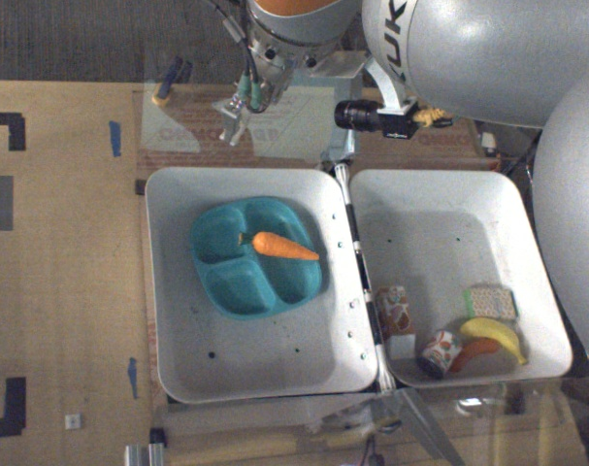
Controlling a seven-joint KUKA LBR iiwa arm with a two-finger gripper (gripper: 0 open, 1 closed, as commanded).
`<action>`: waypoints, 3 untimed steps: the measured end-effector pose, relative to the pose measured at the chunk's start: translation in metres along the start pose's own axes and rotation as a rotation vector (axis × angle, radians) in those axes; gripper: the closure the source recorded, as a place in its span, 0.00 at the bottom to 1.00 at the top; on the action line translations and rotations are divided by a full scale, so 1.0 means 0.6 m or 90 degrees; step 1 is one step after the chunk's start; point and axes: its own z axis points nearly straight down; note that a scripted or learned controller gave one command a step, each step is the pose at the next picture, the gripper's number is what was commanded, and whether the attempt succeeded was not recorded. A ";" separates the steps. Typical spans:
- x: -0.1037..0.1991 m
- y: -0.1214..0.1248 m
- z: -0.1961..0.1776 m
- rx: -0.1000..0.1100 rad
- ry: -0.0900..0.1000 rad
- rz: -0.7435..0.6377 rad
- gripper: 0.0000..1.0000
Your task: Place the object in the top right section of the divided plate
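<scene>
From the camera above, the carrot (285, 248) already lies on the teal divided plate (234, 297), across its top right part, so the job looks about done. The claw (238, 115) hangs far above the plate, past the bin's (178, 357) top edge, apparently holding nothing. Whether its fingers are apart or together, I cannot tell. Next, it just needs to stay clear.
</scene>
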 end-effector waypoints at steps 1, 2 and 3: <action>0.004 0.012 -0.141 -0.004 -0.004 -0.114 1.00; 0.059 -0.037 -0.140 -0.001 -0.001 -0.204 1.00; 0.002 0.008 -0.038 -0.001 0.000 -0.279 1.00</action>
